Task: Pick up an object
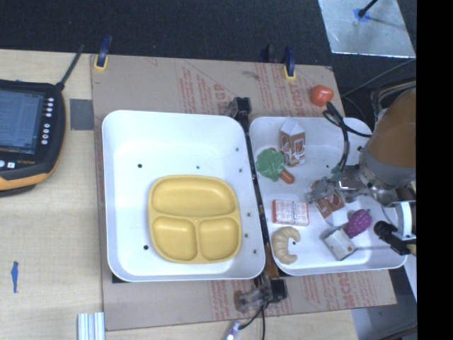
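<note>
My gripper (322, 188) hangs low over the right bin (382, 261), reaching in from the right. Just below and to its right lies a small brown packet (330, 205), touching or nearly touching it. A purple grape bunch (358, 222) and a grey can (339, 243) lie further toward the front right. Left of the gripper are a green broccoli (270, 163) with an orange sausage (286, 176) beside it, and a milk carton (292, 142) behind them. A red-and-white packet (290, 212) and a croissant (286, 243) lie at the front left.
The left bin (127, 140) holds a yellow divided plate (194, 217). A red tomato (321, 94) sits on the cardboard behind the right bin. A tablet-like pendant (25, 133) rests at the far left of the bench.
</note>
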Robot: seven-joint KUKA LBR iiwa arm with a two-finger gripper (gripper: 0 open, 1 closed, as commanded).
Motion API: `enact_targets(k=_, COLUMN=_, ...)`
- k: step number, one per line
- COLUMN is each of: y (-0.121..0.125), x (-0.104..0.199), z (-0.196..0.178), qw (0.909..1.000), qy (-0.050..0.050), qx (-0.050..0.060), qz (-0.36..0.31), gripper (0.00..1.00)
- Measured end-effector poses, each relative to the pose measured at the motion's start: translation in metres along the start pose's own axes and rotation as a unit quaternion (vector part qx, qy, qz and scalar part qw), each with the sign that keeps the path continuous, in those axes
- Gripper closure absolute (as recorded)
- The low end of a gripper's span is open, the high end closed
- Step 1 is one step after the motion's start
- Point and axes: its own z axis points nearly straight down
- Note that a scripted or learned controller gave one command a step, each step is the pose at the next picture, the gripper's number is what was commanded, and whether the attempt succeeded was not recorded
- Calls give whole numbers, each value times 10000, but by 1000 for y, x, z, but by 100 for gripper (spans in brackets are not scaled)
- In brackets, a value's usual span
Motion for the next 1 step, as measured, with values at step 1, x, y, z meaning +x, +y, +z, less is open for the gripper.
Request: enact_targets(k=1, y=0, x=-1, z=-10, qw=10000, qy=-9, qx=7, qz=-23, gripper=100)
